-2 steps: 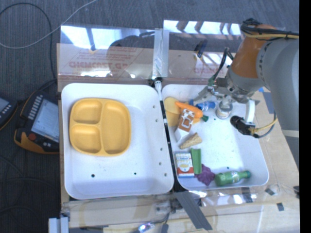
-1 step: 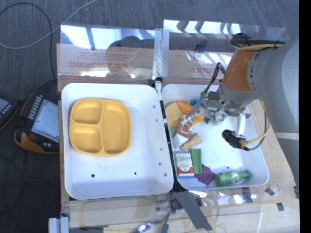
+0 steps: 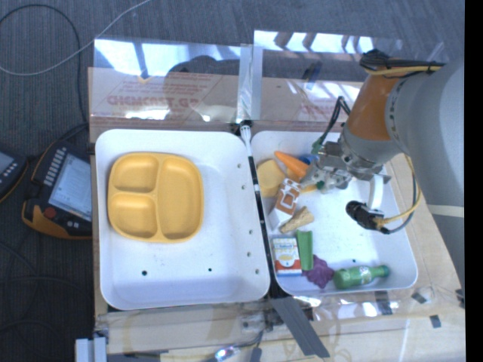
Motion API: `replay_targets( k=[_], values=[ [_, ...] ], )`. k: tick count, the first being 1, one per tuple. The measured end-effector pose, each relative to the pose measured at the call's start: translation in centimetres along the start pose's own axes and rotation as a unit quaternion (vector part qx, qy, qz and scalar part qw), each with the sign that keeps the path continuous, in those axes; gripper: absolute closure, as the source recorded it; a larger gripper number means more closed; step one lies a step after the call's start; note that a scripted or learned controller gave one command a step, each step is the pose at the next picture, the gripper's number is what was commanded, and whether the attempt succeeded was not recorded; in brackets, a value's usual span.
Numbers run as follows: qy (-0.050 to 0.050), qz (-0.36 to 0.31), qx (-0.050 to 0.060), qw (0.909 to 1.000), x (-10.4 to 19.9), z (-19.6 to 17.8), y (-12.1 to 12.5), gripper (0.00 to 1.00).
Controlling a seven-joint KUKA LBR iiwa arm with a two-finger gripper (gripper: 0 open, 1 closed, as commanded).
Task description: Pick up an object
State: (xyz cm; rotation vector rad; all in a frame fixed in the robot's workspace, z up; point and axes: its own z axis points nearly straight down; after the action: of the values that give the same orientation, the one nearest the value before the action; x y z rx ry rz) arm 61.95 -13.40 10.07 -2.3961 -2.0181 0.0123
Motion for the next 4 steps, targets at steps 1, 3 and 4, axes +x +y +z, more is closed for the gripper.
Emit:
replay_targets(
  k=[1,3,4],
  values=[
    [-0.001,-0.01,-0.004,0.9999,6.0,-8.1,1.7,1.0],
    [-0.001,-0.078,-0.009,0.9969,2.9,-0.1,0.5,0.0],
    [0.002,-0.079,-0.008,0.9969,3.1,-0.9,0.6,1.0]
  ],
)
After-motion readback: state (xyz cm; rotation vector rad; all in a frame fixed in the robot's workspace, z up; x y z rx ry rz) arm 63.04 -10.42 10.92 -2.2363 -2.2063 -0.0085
